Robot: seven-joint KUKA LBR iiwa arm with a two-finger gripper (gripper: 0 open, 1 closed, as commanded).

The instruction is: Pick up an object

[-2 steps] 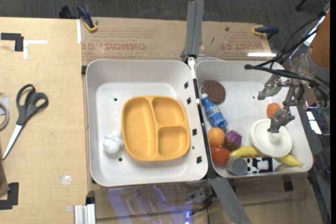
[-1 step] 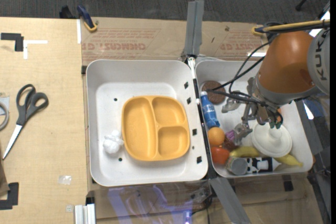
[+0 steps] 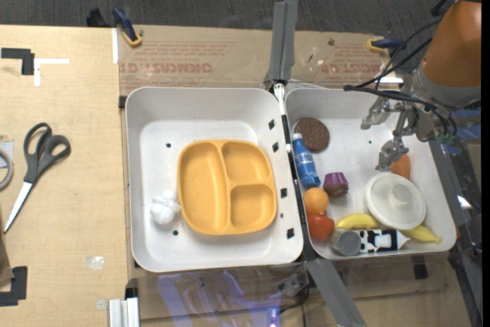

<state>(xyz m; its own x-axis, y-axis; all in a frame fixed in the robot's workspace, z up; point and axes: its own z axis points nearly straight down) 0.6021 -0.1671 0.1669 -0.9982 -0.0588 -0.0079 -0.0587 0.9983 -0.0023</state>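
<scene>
Carrot (image 3: pixel 401 165), the orange piece near the right bin's (image 3: pixel 348 105) far right side, looks like the thing being tried for: the end effector (image 3: pixel 391 152) hangs directly over it, fingertips at its upper end. Whether those fingers are spread or closed I cannot tell.

Risks, going from big to small. The bin wall stands close on the arm's side, so a descent that drifts right could knock the rim. The white lid (image 3: pixel 395 198) lies just beside the carrot; a finger landing on its edge would tip it or block the closing. The banana (image 3: pixel 387 224) curls along the lid's near side and could be shoved if the lid slides. The carrot itself is small and tapered, so I judge an off-centre pinch would squirt it loose.
</scene>
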